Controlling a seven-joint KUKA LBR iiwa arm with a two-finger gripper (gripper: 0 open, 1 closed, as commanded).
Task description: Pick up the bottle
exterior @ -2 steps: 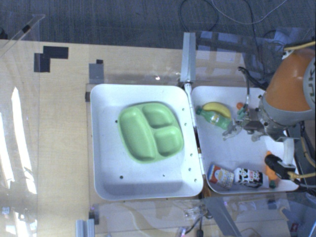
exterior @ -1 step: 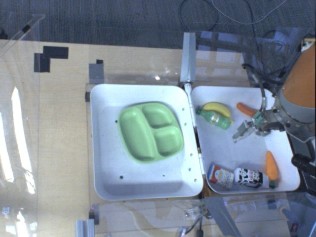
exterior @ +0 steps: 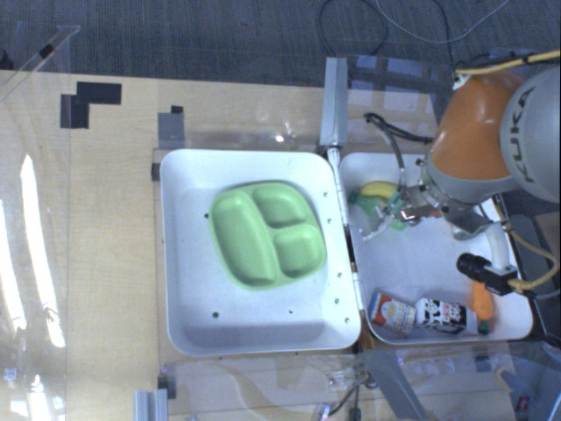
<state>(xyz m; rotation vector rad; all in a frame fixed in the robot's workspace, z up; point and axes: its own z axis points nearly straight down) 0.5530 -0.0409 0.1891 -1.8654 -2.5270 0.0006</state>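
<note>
Two white bins lie under me, and my gripper (exterior: 393,210) hangs low in the right bin (exterior: 421,266), at its far left corner. Just beside it is a yellow banana (exterior: 379,189), with something small and green close to it. Whether my gripper is open or closed, and whether it holds anything, I cannot tell; the parts are too small and mixed with the green piece. The bottle (exterior: 422,314) lies on its side along the opposite wall of this bin, well apart from my gripper, with an orange object (exterior: 482,303) near its cap end. I judge that the approach step is not done. Next I need to rise, cross the bin, line up across the bottle's body and descend.
</note>
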